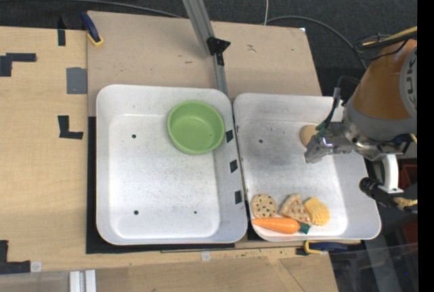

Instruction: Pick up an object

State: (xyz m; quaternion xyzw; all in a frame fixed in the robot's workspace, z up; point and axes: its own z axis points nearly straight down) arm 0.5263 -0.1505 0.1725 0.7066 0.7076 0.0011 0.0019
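My gripper (317, 147): low over the right bin (271, 114), near its right wall, my arm (383, 91) leaning in from the right; I cannot tell from this angle how my jaws stand, and nothing is seen held.

Nearest object: a small tan object (309, 134) just beside my gripper on the bin floor, partly hidden by it; what it is I cannot tell; its closeness makes it, I judge, the likeliest target.

Food cluster: a round cookie (262, 205), an orange carrot (276, 224), a tan wedge-shaped piece (296, 207) and a yellow corn piece (317, 211) lie crowded at the right bin's near edge; they touch or nearly touch, so a clean grasp there would be awkward, in my judgement.

Green bowl (196, 127): upright in the left bin (135, 169), toward its far right corner, well apart from me; its wide rim looks a poor fit for a narrow pinch.

Progress: picking not yet done, as I read it; I am placed for a descent or a close on the tan thing.

Risk: the bin wall is close to my gripper, so a nudge could push the object against it rather than between my jaws.
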